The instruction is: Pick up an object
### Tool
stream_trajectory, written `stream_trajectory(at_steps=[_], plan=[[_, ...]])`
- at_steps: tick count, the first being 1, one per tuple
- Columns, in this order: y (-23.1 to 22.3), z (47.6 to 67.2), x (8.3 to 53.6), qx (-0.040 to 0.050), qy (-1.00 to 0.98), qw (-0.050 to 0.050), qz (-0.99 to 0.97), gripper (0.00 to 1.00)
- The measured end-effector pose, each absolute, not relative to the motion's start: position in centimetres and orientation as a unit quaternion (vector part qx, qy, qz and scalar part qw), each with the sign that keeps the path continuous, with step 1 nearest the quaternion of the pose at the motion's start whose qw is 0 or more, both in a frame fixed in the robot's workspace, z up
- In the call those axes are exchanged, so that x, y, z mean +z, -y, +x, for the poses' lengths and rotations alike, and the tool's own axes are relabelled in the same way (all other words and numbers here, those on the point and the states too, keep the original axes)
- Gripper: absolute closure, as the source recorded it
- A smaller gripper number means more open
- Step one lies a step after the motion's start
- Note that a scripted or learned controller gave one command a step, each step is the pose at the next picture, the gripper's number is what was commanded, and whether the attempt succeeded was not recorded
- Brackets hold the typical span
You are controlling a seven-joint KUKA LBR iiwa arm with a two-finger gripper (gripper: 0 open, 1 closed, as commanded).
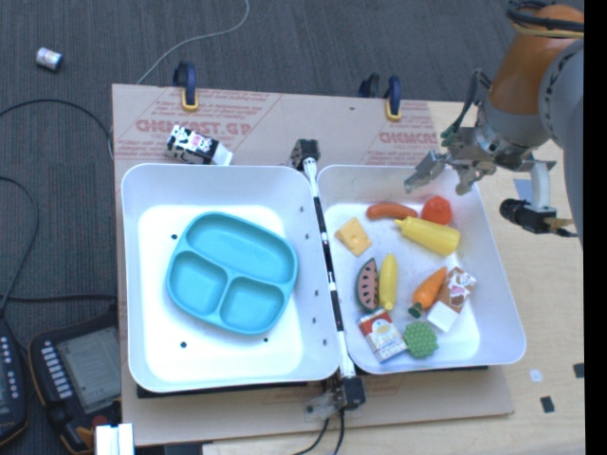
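Right bin: tomato just below open pincer

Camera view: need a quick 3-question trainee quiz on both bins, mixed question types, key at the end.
1. True or false: the blue divided plate lies in the left bin.
2. Which item lies nearest the gripper? A) broccoli B) tomato C) watermelon slice
3. Fill in: the cheese wedge sits in the ____ bin.

Key
1. True; the plate has three compartments and sits near the bin's middle.
2. B; the tomato lies at the far end of the right bin, just below the gripper in the camera view.
3. Right; it lies near the divider between the bins.
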State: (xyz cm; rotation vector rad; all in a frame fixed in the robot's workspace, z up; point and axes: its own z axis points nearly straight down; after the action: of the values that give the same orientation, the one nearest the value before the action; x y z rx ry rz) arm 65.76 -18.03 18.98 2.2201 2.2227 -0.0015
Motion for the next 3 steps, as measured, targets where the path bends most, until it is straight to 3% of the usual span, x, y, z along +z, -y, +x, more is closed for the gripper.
stream_trajectory(at_steps=[1, 2, 3], plan=[[14.0, 63.3, 8.8, 0.0010, -0.707, 0.002, 0.707, 0.00], [14.0, 63.4, 10.0, 0.0020, -0.708, 0.005, 0.707, 1.00], [14.0, 63.4, 9.9, 0.0019, -0.708, 0.005, 0.707, 0.00]])
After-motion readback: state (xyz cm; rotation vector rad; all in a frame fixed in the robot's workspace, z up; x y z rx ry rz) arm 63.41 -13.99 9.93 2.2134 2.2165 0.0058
